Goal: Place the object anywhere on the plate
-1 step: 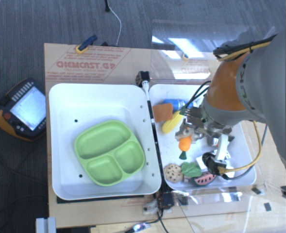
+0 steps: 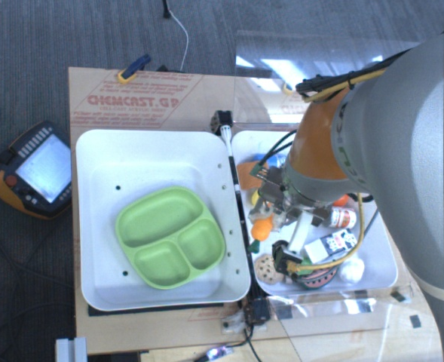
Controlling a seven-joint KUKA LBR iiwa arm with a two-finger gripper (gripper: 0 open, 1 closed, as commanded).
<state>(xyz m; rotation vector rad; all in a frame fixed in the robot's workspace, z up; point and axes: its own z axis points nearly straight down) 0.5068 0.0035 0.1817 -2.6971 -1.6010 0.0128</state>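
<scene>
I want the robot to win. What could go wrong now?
1. The right bin is crowded: a small orange ball, a cookie and a bottle lie close together, so the hand might grab the wrong thing or nudge others.
2. The green plate sits in the left bin, across the wall between the bins, so a loosely held thing could drop short.

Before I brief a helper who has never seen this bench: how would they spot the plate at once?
Start with the two white bins side by side and take the left bin, away from the arm. The plate lies on its floor, towards the near right corner. It is light green with three compartments, and the small items are heaped in the right bin.
</scene>
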